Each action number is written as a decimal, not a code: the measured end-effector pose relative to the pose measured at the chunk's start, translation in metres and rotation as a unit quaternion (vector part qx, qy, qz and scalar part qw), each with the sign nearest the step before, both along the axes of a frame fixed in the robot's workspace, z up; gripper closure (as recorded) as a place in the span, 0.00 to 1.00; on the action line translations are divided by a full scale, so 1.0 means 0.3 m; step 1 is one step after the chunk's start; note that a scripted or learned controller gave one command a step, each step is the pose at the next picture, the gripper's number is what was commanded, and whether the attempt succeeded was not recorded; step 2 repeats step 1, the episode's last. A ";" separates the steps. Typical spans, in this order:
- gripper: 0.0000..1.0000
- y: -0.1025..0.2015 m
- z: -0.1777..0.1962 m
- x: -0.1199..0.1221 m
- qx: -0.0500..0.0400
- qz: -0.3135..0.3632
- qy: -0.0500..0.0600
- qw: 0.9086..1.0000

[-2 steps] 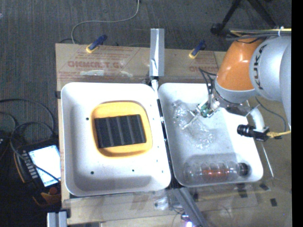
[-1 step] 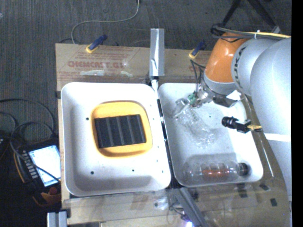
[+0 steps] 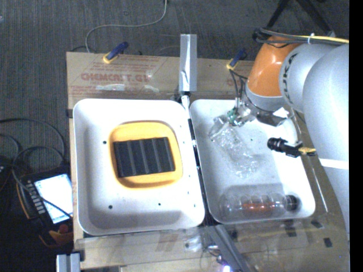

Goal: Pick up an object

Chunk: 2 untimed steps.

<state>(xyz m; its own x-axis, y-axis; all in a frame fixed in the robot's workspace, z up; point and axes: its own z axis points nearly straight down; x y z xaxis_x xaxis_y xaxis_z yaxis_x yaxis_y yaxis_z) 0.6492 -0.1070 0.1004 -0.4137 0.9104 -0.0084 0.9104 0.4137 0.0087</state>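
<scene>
My gripper [image 3: 234, 118] hangs low over the far part of the right bin [image 3: 300, 203], below the orange wrist band. Its tip touches or nearly touches the upper end of a crumpled clear plastic wrapper [image 3: 238, 152] that stretches from the gripper toward the bin's middle. A clear plastic bottle [image 3: 255, 204] with reddish contents and a dark cap lies on its side along the right bin's near wall. In the left bin [image 3: 91, 152] rests a yellow oval piece with a black ribbed insert [image 3: 144, 154], flat in the middle.
A raised divider [image 3: 193, 146] separates the two bins. A metal post [image 3: 187, 67] stands behind it. The arm's big grey body covers the right bin's right rim. Blue clamps sit on the cardboard backing behind the bins.
</scene>
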 end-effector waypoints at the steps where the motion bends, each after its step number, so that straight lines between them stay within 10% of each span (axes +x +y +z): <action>1: 1.00 0.139 0.281 0.012 0.000 0.068 0.005 0.998; 2: 1.00 0.139 0.281 0.012 0.000 0.068 0.005 0.998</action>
